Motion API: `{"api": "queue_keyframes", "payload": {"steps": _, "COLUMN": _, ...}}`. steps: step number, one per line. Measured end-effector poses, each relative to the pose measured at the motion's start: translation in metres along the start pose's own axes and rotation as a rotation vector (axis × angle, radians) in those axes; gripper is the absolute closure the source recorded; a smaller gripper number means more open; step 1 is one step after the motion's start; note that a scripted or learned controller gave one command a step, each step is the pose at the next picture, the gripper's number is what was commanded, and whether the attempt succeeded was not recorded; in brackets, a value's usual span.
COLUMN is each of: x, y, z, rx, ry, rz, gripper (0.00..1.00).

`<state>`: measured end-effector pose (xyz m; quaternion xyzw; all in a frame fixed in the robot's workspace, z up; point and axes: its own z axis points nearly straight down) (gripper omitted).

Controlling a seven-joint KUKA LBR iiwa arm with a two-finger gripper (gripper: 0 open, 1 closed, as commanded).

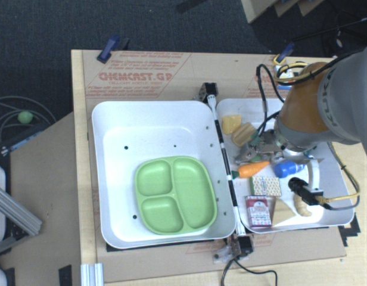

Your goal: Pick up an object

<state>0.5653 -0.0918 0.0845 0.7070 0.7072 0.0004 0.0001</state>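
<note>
The arm has its hand (268, 151) low in the right bin (344, 216), just above the carrot (253, 170) among the clutter, presumably lined up for a grab, though from here I cannot tell its grip, while the green plate (174, 193) lies alone in the left bin (112, 130).

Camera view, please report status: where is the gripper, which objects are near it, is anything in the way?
Gripper low in right bin, fingers hidden. Orange carrot and blue object just beside it, nothing seen held. Clutter crowds it: yellow piece, red packet.
</note>
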Motion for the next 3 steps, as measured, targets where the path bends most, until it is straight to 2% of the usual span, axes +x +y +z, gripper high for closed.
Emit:
{"api": "queue_keyframes", "payload": {"steps": 1, "x": -0.003, "y": -0.031, "z": 0.0, "rx": 0.003, "ry": 0.0, "rz": 0.001, "gripper": 0.0}}
{"api": "queue_keyframes", "payload": {"steps": 2, "x": -0.003, "y": -0.031, "z": -0.01, "rx": 0.001, "ry": 0.0, "rz": 0.001, "gripper": 1.0}}
{"api": "queue_keyframes", "payload": {"steps": 3, "x": 0.075, "y": -0.023, "z": -0.101, "rx": -0.001, "ry": 0.001, "rz": -0.002, "gripper": 1.0}}
